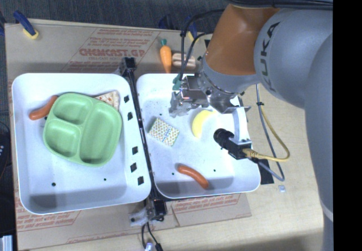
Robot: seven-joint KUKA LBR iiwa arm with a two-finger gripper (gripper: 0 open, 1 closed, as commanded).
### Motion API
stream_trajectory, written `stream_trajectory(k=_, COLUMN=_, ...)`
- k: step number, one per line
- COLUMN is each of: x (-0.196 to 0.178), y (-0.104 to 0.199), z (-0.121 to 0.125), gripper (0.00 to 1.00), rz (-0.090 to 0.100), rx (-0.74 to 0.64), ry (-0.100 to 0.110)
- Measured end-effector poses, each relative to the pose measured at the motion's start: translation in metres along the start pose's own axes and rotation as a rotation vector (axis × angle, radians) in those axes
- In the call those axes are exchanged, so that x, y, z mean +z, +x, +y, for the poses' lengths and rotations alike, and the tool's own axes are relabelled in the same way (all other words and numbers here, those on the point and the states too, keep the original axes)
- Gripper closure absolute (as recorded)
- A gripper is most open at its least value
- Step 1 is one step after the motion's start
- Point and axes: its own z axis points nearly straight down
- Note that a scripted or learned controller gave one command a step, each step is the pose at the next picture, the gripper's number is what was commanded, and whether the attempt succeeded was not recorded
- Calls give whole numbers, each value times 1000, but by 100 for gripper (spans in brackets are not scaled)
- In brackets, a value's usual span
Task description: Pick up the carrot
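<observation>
The tool (182, 100) is hung low in the right bin (246, 179); its grip state cannot be told. Beyond it, outside the bin, the carrot (165, 59) is seen: judged light, rigid, smooth, best gripped mid-body.

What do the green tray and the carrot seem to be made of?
Green tray: likely moulded plastic, with a smooth, even colour and a soft sheen. Carrot: probably toy plastic, uniformly orange with a green tip; too small to be sure.
</observation>
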Motion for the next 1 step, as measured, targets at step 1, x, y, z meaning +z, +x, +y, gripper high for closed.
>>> stream_trajectory(k=1, x=7, y=69, z=-15, gripper=100, rz=0, rx=222, ry=1)
